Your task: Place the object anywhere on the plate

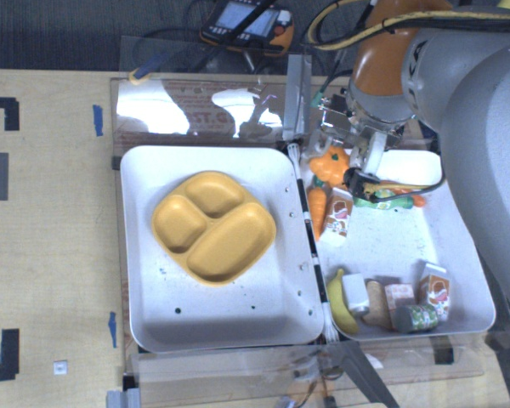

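My jaws (357,161) hang at the upper left of the right bin (459,253), spread I cannot tell, just beside the carrot (318,209), whose long axis runs up-down, with the plate (214,226) well left.

Bright, even overhead light. Strong glare on the clear panel (200,109) behind the left bin (144,296). White bins near blown out; soft shadows along their rims. Arm (484,100) at right edge slightly blurred. Overall mildly soft, low-res.
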Available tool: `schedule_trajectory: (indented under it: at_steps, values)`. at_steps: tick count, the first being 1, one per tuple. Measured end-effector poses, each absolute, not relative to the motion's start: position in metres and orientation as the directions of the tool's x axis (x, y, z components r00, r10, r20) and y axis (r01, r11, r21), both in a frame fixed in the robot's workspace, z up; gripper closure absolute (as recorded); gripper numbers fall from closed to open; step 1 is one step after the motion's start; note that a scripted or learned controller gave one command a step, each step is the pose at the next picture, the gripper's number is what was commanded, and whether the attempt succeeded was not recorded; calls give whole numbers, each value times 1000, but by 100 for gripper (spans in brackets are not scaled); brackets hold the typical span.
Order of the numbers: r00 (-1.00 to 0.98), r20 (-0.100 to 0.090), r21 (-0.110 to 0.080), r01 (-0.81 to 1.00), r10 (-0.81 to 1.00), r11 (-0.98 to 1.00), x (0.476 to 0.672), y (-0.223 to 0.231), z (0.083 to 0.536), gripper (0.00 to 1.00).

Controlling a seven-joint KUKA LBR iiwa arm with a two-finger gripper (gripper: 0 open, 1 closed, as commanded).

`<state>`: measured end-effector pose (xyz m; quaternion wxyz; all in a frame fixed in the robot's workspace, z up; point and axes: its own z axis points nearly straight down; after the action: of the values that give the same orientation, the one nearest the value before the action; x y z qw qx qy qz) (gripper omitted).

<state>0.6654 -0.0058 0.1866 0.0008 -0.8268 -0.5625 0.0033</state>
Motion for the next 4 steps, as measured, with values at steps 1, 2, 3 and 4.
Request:
schedule_trajectory:
  at_steps: [1,2,3,4]
  values:
    - [63,0,-8,998,998,-63,652,47,184,100]
    - [-58,0,-8,998,998,58,646,76,184,100]
    - [-57,0,-8,998,998,57,646,75,184,0]
    - [-54,1,-7,999,999,54,646,74,193,100]
